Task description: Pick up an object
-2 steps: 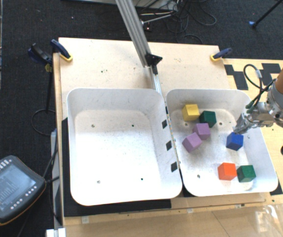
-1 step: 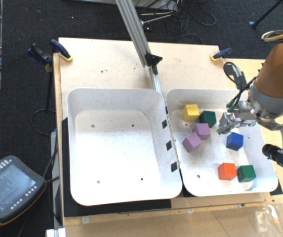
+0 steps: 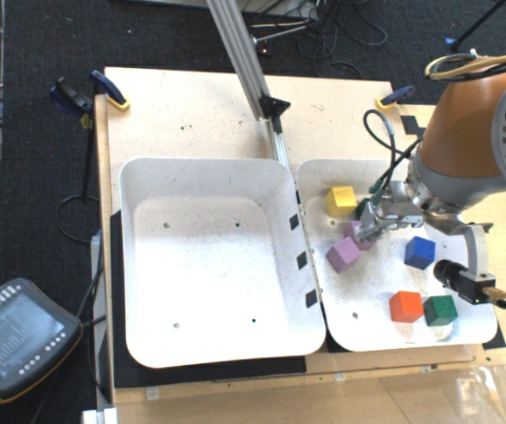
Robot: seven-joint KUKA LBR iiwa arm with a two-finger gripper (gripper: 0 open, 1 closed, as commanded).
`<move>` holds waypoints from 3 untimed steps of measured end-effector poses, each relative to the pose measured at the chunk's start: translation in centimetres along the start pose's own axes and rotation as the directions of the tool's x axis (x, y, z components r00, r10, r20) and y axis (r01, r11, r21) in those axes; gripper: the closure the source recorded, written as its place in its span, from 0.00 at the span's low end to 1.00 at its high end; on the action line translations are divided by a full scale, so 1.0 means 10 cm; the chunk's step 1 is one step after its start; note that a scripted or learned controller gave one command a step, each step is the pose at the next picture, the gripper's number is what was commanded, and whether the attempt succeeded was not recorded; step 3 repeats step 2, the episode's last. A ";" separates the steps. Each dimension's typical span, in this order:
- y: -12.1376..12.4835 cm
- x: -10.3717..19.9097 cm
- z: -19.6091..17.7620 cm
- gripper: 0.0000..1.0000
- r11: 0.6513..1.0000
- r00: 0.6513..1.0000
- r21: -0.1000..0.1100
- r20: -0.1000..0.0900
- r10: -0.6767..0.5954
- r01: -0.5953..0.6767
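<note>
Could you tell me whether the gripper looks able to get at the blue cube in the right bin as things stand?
Probably yes. The blue cube sits apart from the other blocks in the right bin, with bare floor around it, and the gripper is close by to its left, over the purple blocks.

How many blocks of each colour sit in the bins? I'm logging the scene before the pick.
Yellow block: 1
Purple block: 1, perhaps a second under the gripper; cannot tell
Blue block: 1
Orange block: 1
Green block: 1
Total: 5 clearly seen, all in the right bin
</note>
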State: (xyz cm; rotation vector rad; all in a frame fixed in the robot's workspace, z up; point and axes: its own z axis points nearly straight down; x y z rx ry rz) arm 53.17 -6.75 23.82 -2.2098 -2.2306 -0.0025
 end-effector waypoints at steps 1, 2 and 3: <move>0.03 0.54 0.09 1.00 1.000 1.000 0.001 0.000 0.001 -0.001; 0.21 1.15 0.06 1.00 1.000 1.000 -0.001 0.000 0.000 0.000; 0.21 1.15 0.06 1.00 1.000 1.000 -0.001 0.000 0.000 0.000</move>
